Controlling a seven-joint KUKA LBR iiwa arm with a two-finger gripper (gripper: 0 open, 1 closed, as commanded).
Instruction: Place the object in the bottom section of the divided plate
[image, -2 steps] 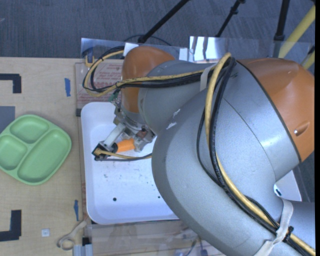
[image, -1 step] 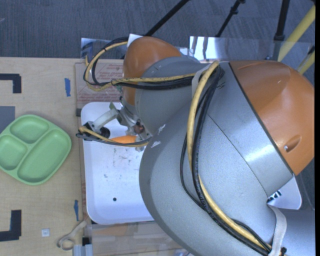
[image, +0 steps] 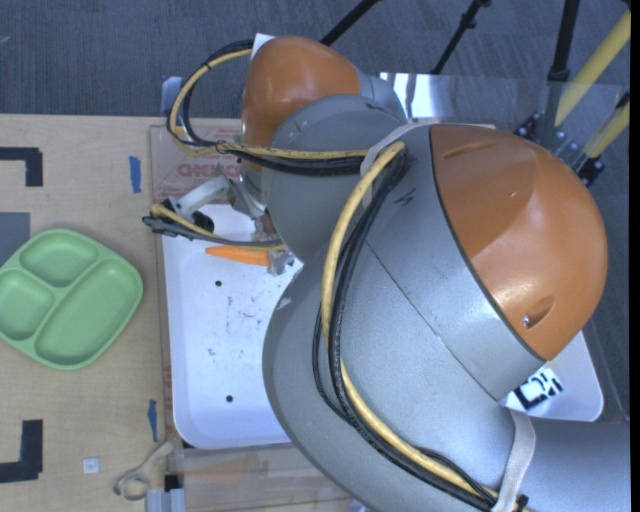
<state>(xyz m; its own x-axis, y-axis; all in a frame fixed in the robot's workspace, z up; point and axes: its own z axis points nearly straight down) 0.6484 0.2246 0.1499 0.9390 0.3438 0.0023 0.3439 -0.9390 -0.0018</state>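
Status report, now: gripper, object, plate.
Gripper low in white bin, over orange carrot-like object; grasp unclear. Green divided plate sits left of bin. Path between looks open.

Orange carrot (image: 238, 254) — white bin (image: 215, 330)

A single fixed camera is mounted above the tabletop (image: 80, 150) and looks down at a slant. The arm (image: 440, 330) enters from the right and stands very near the lens, covering most of the frame's right half. The white bin (image: 215, 330) sits mid-frame; the green divided plate (image: 68, 296) lies at the left edge
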